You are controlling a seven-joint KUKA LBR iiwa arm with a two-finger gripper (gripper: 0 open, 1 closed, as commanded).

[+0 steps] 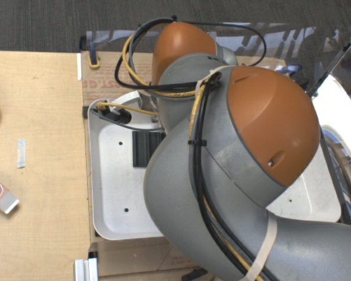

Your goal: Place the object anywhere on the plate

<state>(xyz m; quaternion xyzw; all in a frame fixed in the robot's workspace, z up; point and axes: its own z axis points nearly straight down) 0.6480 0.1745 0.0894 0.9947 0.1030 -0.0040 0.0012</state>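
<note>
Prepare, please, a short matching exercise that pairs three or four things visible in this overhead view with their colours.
Things:
1. arm joint cap
2. bin
3. cable
4. bench top

Colours:
A. white
B. pale wood
C. orange-brown
D. yellow

Pairs: 1-C, 2-A, 3-D, 4-B

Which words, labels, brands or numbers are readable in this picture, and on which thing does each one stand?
Red printed letters on the cardboard strip behind the white bin: partly hidden and blurred, not readable.
Pink and white packet on the wooden bench: its print is too small to read.
Nothing else bears text.
</note>
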